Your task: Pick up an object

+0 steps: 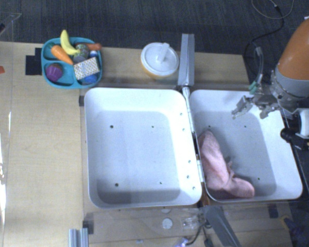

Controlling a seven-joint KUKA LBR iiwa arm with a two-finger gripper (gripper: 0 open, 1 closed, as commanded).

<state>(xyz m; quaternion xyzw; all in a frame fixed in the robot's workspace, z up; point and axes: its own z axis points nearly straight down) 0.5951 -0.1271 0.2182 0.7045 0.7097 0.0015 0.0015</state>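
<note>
Fingers [241, 108] of the gripper [252, 106] look spread and bare to us, with nothing between them, though they are small in the camera view. We see the gripper above the far part of the right bin [278, 143], below the arm's orange band [300, 53]. A pink cloth [219, 169] lies crumpled in that bin's near left corner, against the wall shared with the left bin [136, 148], well apart from the gripper. Both bins sit on a pale wooden bench [36, 153]. At its far edge we find a blue tray [46, 68] of toy food, including a banana [67, 42] and a carrot [61, 54], and a white lidded cup [159, 59]. Dark carpet [144, 6] lies beyond the bench, with a thin cable [270, 6] looped on it.
</note>
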